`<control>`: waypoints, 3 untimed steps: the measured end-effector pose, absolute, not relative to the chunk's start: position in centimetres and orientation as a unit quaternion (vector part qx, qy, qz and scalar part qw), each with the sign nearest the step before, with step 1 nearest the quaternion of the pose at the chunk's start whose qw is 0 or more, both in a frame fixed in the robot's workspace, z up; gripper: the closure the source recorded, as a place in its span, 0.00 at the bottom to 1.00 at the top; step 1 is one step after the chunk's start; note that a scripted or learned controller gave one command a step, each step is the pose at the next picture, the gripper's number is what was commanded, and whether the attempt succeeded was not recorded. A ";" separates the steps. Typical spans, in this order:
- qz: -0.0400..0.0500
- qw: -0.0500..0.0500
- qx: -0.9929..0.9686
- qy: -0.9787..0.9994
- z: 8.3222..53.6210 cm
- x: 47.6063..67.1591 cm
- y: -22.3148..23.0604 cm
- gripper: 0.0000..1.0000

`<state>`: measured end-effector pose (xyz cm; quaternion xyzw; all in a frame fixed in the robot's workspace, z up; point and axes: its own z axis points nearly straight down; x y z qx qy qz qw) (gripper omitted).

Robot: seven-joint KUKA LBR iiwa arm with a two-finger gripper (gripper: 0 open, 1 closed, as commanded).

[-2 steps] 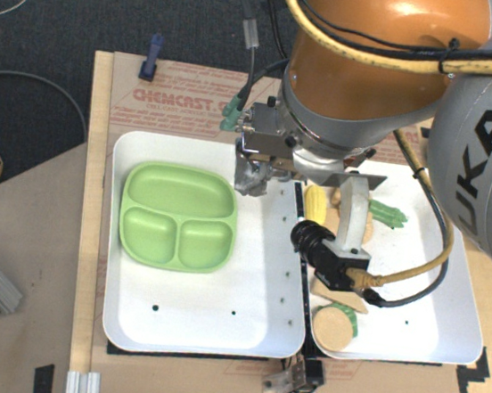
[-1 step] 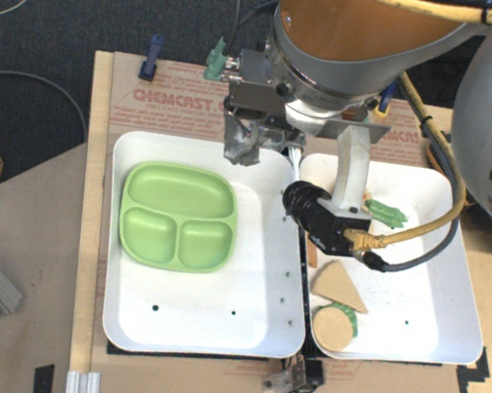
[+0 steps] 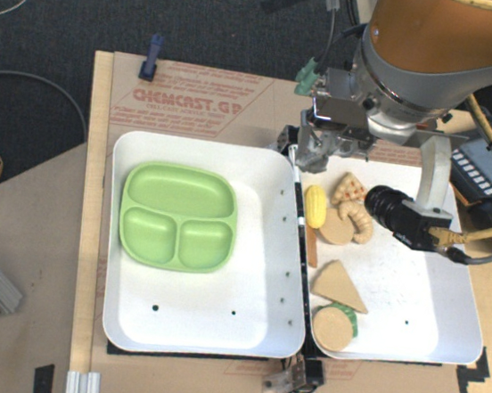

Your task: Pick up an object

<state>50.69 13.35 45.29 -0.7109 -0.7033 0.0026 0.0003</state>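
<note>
My gripper point(image 3: 315, 158) hangs over the far left corner of the right bin point(image 3: 427, 323), just beyond the toys. Closest to it lie a yellow corn-like piece point(image 3: 315, 206) and a tan waffle-shaped piece point(image 3: 349, 188). A knobbly tan piece point(image 3: 359, 222) and a round tan disc point(image 3: 334, 232) sit beside them. Along the bin's left wall lies a thin brown stick point(image 3: 311, 246). Nearer the front are a tan wedge point(image 3: 339, 285) and a round tan piece with a green rim point(image 3: 334, 329). I see nothing held in the gripper.
A green divided plate point(image 3: 178, 217) lies in the left bin point(image 3: 194, 319). A black cylinder point(image 3: 402, 217) mounted on the arm hangs over the right bin's middle, with cables trailing right. The ridge between the bins point(image 3: 298, 243) runs just left of the toys.
</note>
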 end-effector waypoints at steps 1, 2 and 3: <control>0.006 0.003 -0.709 -0.705 34.3 49.4 8.8 1.00; 0.003 0.002 -0.710 -0.704 31.0 47.8 2.5 1.00; 0.001 0.002 -0.705 -0.709 29.9 48.0 8.2 1.00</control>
